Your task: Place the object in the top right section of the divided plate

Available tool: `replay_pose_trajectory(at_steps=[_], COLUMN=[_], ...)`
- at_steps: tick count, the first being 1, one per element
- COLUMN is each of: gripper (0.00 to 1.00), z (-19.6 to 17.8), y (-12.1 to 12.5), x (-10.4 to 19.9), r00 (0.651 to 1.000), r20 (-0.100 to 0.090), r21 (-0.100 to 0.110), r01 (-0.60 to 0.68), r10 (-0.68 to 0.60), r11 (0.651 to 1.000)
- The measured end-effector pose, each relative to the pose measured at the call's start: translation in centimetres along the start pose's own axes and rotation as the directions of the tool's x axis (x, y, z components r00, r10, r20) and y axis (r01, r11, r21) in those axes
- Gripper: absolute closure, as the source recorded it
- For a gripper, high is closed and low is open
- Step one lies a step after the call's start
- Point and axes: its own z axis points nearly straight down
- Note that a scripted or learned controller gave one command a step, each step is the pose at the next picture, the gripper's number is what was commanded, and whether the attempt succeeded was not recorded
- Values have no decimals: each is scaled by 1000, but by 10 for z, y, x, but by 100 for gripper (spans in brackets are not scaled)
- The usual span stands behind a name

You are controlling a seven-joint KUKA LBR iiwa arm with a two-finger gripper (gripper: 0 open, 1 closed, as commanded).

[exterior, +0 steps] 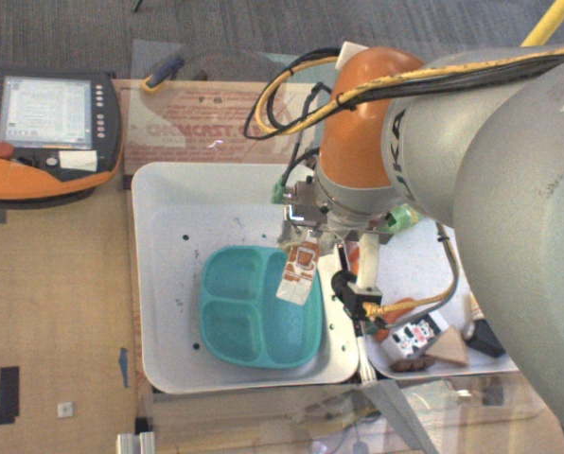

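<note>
**Teal plate under the gripper in the left bin**

Teal and divided into sections, the plate point(258, 320) lies in the lower middle of the left bin point(159, 253). We see the gripper point(306, 244) just above the plate's upper right section, with a small white and orange object point(299, 272) hanging directly below it, over that section's right edge. We cannot tell whether the gripper is clamped on the object, since the wrist hides that part. In the right bin point(414, 253), at the lower right of the frame, lie several small items, among them a tan wedge point(448, 351) and a black piece point(485, 339). At the upper left, a pendant point(45, 130) with a screen rests on the surface point(55, 291).
</note>
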Motion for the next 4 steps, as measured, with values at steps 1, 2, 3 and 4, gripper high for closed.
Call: replay_pose_trajectory(at_steps=[1, 2, 3, 4], gripper=[100, 100, 100, 100], z=[-9, -19, -28, -37], y=[0, 0, 0, 1], x=[1, 2, 3, 4], r00=[1000, 1000, 1000, 1000], r20=[1, 2, 4, 5], r21=[1, 2, 3, 3], r01=[3, 6, 8, 10], r10=[-3, -6, -8, -10], r11=[1000, 1000, 1000, 1000])
